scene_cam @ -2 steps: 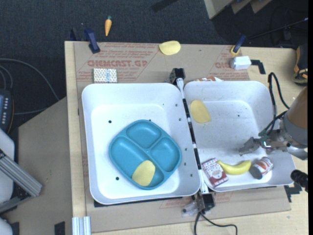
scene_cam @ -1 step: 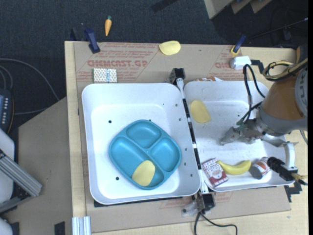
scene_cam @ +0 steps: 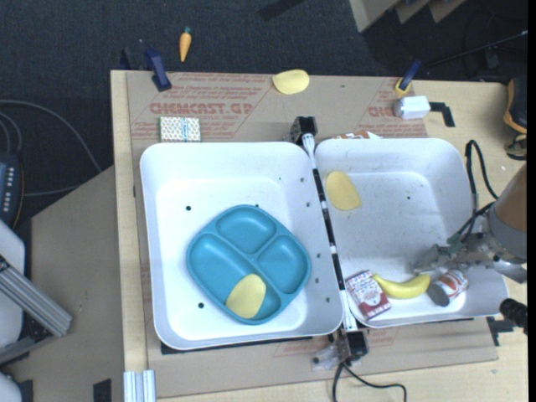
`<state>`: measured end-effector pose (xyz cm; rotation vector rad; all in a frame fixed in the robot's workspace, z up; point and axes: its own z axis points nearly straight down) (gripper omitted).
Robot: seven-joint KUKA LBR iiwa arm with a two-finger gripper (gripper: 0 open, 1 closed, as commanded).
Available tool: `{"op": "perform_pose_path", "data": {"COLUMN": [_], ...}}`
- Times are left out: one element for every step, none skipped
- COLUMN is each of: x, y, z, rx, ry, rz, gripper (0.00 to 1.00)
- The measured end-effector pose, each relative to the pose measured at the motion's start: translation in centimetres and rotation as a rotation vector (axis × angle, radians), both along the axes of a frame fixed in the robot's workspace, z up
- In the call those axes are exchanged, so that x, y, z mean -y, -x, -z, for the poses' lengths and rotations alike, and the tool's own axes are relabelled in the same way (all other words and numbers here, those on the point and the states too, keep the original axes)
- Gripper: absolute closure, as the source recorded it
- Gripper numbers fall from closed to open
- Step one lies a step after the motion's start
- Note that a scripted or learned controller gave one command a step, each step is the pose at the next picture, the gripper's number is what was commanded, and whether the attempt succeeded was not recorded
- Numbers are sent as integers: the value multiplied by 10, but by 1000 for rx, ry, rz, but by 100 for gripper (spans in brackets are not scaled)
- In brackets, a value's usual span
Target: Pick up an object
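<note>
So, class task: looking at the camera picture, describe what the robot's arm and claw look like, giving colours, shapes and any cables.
The arm enters from the right as a rounded grey body. The claw is made of thin, dark grey metal parts with a small greenish spot near its base. A black cable loops up beside the arm over the right bin. The picture is too blurred to make out any markings.
</note>
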<state>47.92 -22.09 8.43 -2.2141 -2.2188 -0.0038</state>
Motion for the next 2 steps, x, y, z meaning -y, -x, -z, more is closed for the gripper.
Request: {"op": "perform_pose_path", "data": {"x": [1, -37], "y": [0, -50], "z": [-10, -100], "rx": [3, 4], "ry": [5, 7], "rz": [2, 1], "gripper": [100, 100]}}
